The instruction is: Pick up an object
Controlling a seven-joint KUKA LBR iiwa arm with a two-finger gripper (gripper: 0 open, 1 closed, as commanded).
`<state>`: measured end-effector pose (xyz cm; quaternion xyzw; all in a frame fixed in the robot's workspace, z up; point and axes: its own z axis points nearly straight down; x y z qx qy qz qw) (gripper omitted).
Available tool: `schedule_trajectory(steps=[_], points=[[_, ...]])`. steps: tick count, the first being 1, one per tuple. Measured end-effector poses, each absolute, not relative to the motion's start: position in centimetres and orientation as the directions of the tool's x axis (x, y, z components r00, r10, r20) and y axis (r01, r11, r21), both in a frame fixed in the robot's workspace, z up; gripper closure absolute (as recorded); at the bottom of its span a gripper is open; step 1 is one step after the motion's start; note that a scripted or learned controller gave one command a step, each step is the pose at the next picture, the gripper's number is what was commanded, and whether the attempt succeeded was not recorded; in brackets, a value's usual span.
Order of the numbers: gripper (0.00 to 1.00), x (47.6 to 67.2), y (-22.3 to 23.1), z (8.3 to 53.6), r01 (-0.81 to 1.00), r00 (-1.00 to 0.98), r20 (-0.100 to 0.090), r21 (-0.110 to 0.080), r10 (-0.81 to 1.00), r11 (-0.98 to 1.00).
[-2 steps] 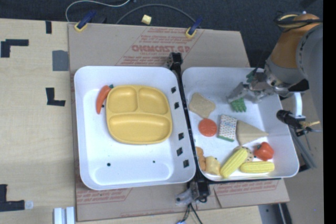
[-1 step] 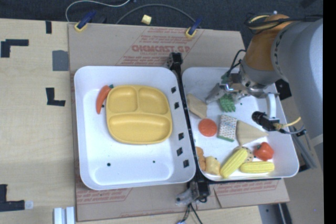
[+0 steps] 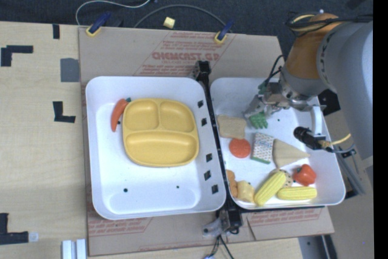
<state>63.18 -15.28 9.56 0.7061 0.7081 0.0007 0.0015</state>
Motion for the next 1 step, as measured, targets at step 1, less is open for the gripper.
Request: schedule_trajectory(steps=[1], points=[[1.0,58.47,-6.66,18.82,1.0,-0.007,0.003,0.0,1.0,0.007]])
